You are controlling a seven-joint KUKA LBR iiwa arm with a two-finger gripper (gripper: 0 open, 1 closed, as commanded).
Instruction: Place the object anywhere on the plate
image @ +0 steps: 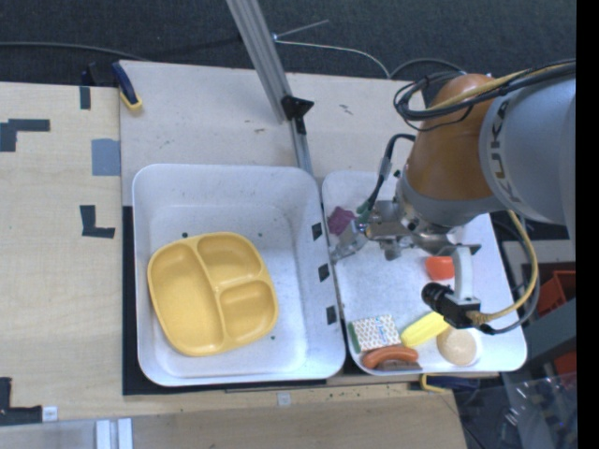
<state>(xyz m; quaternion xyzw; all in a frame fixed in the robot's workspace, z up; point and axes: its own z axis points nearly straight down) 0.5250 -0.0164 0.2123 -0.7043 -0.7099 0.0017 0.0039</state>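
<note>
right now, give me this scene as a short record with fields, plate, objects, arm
plate: yellow divided plate in the left bin, nothing on it
objects: right bin holds a purple piece, orange piece, yellow piece, patterned pad, beige round item
arm: over the right bin, pincer near the purple piece
task state: no object on the plate yet

Plain yellow plate (pixel 213 293), three compartments, in white left bin (pixel 168 190). White right bin (pixel 501 340) with purple piece (pixel 340 220), orange piece (pixel 440 268), yellow piece (pixel 424 328), pale cream round piece (pixel 459 346), red-orange curved piece (pixel 389 355), and white packet (pixel 373 330) dotted green and red. Grey arm (pixel 538 148), orange band (pixel 451 152). Light wood bench (pixel 56 251), dark tape marks (pixel 94 221).
</note>
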